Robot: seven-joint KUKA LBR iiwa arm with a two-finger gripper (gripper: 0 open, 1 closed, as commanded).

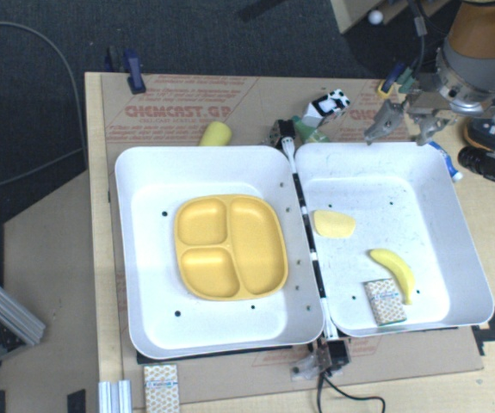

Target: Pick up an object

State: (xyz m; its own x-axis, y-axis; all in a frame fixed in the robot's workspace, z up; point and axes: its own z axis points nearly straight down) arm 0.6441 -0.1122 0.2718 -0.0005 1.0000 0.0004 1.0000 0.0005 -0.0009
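Cardboard-topped bench [230, 101], two bins. Gripper [406, 127] hovers beyond the right bin [462, 231], fingers apparently spread, grasping nothing; banana [395, 271] inside that bin.

A robotics lab is showing here: a cardboard-topped bench [230, 101] is carrying two white bins [144, 231], cables [23, 37] are trailing over dark carpet [187, 24], and an aluminium frame [2, 304] is standing alongside.

One fixed cam above bench [66, 231], slanted down, both bins [135, 231] in frame.
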